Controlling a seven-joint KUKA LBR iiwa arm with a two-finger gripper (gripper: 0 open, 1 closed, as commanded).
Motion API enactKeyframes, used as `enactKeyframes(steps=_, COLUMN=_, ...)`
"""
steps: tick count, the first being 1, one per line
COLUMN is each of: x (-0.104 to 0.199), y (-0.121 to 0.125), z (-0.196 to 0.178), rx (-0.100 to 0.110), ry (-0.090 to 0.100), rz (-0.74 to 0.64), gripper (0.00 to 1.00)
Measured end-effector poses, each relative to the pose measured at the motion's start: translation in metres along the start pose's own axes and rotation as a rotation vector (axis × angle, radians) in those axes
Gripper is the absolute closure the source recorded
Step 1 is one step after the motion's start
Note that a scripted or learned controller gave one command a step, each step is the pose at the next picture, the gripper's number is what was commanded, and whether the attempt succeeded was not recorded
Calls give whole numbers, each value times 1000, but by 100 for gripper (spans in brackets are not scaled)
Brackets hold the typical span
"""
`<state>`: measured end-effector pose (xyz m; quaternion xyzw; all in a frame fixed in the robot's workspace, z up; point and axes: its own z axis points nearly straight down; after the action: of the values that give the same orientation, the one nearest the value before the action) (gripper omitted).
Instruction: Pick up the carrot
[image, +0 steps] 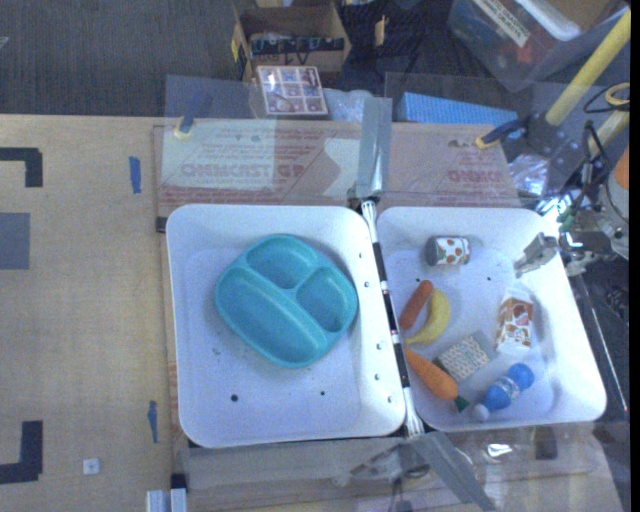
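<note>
The carrot (431, 374) is orange with a small green tip. It lies at a slant near the front left corner of the right bin (570, 330), close to the wall shared with the left bin. My gripper (537, 254) hangs at the right bin's back right edge, far from the carrot and well to its upper right. Nothing shows in it.
Around the carrot lie a yellow banana (436, 318), a red sausage (414, 305), a small patterned box (464, 355), a blue bottle (505, 388), a white and orange carton (515, 324) and a can (449, 250). A blue divided plate (287, 298) sits in the left bin (200, 390).
</note>
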<state>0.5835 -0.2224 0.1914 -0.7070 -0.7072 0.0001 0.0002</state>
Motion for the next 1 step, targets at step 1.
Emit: enactKeyframes(steps=1, x=52, y=-57, z=5, rx=1, ry=1, rz=33, gripper=0)
